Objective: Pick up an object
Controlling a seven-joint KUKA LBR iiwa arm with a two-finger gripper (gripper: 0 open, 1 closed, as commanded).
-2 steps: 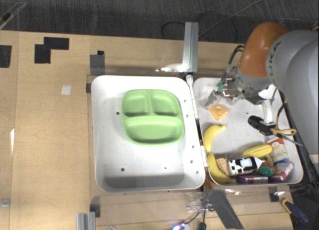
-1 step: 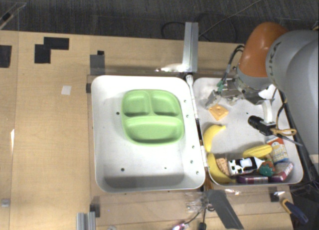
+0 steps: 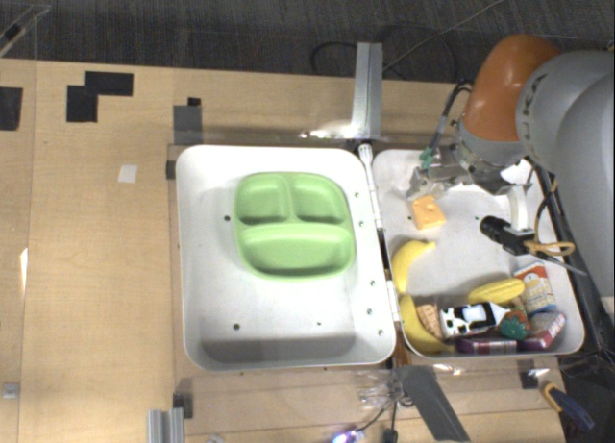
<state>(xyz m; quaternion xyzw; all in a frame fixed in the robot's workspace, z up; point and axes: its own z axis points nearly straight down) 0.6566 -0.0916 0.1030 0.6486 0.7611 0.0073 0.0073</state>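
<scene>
Bananas [image 3: 411, 283] lie against the right bin's [image 3: 452, 353] near-left wall, toys and bottles just right of them. Beyond, an orange block [image 3: 428, 212] sits alone. Just past the block hangs the gripper [image 3: 430, 174]; whether it is holding anything is unclear.

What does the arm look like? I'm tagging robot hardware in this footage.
A bulky light-grey arm with a rounded orange band above the wrist. The gripper is small, metallic grey, with dark cables running to it.
</scene>
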